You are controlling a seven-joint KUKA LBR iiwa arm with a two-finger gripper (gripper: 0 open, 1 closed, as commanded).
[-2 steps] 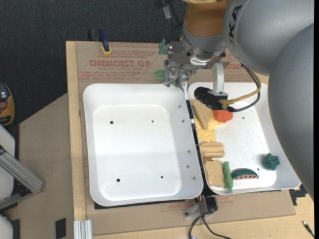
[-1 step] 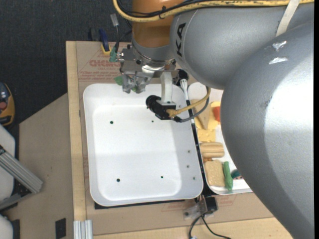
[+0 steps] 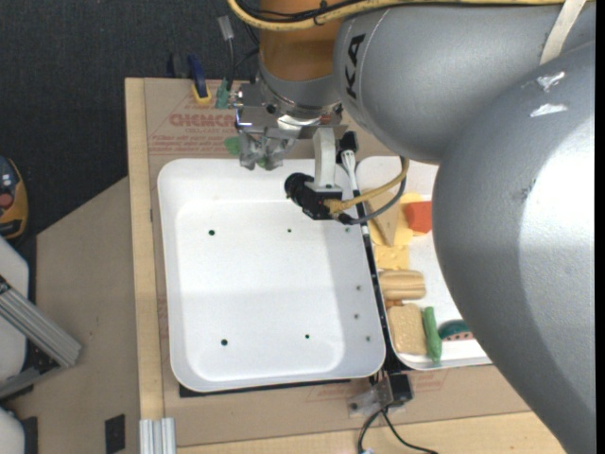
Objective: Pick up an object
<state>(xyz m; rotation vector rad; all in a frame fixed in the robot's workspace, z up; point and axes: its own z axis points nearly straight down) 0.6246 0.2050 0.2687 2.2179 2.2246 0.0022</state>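
Note:
My gripper [image 3: 258,153] hangs above the far rim of the left white bin [image 3: 189,282], under the orange band of the wrist. A small green bit [image 3: 232,146] shows just left of it, and whether it touches the gripper is unclear. In the right bin [image 3: 463,356], partly hidden by the arm, lie an orange block [image 3: 419,217], yellow pieces [image 3: 391,232], a tan roll [image 3: 401,286], a tan cracker-like slab [image 3: 407,331] and a green stick [image 3: 432,335].
A black cable clamp [image 3: 307,195] and hoses hang from the wrist over the left bin's far right corner. The bins rest on a cardboard sheet [image 3: 151,159]. Blue and yellow clips [image 3: 198,78] sit at the cardboard's far edge.

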